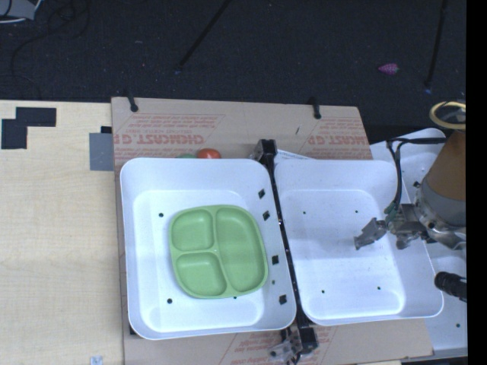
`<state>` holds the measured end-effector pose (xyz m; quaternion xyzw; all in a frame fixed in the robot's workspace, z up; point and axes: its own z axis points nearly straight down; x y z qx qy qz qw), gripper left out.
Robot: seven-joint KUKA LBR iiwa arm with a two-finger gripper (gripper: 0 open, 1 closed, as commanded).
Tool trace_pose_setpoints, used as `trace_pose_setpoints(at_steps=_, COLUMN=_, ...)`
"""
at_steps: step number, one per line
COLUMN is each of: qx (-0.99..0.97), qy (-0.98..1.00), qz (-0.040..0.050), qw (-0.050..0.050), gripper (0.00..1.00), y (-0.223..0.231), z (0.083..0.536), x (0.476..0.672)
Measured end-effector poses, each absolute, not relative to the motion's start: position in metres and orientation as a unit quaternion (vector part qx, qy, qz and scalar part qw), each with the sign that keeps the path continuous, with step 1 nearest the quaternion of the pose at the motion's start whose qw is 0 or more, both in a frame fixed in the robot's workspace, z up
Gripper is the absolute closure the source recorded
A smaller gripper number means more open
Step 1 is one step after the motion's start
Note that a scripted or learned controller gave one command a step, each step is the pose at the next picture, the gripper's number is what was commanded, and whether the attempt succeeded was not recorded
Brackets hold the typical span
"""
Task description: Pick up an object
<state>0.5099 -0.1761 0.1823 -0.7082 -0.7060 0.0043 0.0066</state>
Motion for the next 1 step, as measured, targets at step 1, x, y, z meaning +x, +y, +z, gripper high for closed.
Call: trace_pose_setpoints(at_steps=1, qx=-0.707, qy=-0.707, qz=0.0007, qw=0.002, gripper=0.0, y=-0.176, z=0.1894, x=0.513)
